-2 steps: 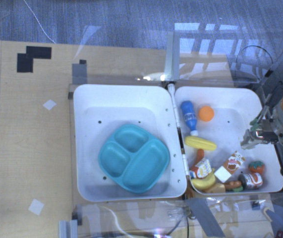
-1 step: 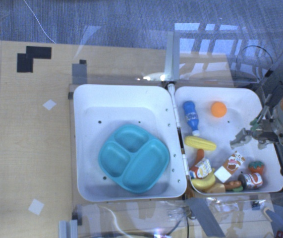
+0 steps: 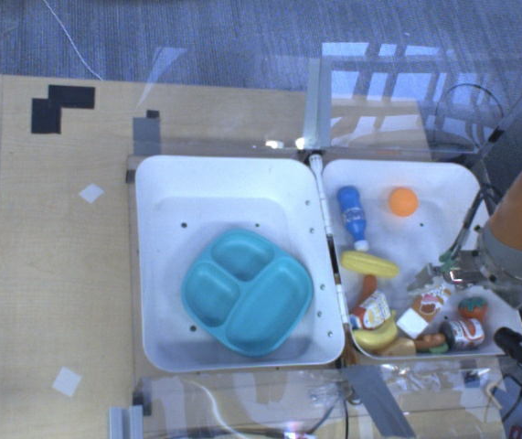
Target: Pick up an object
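At the right edge of the frame, over the right bin (image 3: 466, 179), the gripper (image 3: 445, 277) hangs low above a heap of small toys, its grey wrist and orange band just behind it. From where I stand I cannot tell whether the jaws are apart or together; the metal parts blur into the clutter, and nothing shows plainly between them, so I would not call anything held.

Directly under the tip lies a small red-and-white packet (image 3: 433, 298), with a white block (image 3: 412, 323) just beside it and a little red jar (image 3: 466, 334) toward the lower right. Either is a likely target. To do this well, I'd judge the arm should come straight down on one piece standing clear of its neighbours, since the pile is tight and a slanted approach could shove things aside.

Further out, a yellow banana (image 3: 370, 263) and a blue bottle (image 3: 351, 213) lie near the divider, and an orange ball (image 3: 403, 201) sits alone in the upper part. On the tabletop's left bin (image 3: 165, 190) rests a blue divided plate (image 3: 247, 291).
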